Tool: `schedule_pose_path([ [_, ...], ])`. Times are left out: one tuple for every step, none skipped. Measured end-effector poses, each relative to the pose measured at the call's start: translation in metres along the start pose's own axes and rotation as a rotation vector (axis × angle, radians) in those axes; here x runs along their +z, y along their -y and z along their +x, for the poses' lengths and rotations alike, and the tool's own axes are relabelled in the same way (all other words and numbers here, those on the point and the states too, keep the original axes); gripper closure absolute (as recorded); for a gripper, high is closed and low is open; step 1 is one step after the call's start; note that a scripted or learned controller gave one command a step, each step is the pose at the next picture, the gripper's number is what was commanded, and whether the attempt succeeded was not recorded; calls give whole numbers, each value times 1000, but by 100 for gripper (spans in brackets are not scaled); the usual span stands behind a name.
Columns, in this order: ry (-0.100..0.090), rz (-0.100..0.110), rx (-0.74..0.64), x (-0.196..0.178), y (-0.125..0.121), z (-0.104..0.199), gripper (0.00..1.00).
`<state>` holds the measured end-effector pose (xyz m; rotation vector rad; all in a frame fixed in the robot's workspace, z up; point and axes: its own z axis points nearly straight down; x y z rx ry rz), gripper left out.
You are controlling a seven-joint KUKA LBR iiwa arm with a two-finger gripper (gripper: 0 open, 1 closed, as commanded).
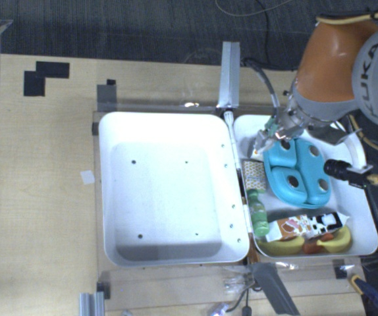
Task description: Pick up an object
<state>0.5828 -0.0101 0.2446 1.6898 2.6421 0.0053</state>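
The right bin [367, 242] holds a blue moulded tray with holes [299, 172], a green bottle [257, 212] along its left wall, a printed carton [307, 227], a yellow banana-like piece [311, 244] at the front, and a small patterned pad [253, 172]. My gripper [276, 135] hangs over the back left part of this bin, just above the blue tray's upper left corner. The big orange and grey wrist [337, 61] stands above it and hides the back of the bin.
The left bin [166, 186] is bare white with a few small dark dots. A metal post [229, 78] rises at the divider between the bins. Black cables [353, 172] run over the right bin's right side. Tan bench surface [37, 176] lies to the left.
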Motion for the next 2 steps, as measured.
schedule_pose_path([
  [-1, 2, 71, 31, 9, 44, 100],
  [-1, -1, 50, 0, -4, 75, 100],
])
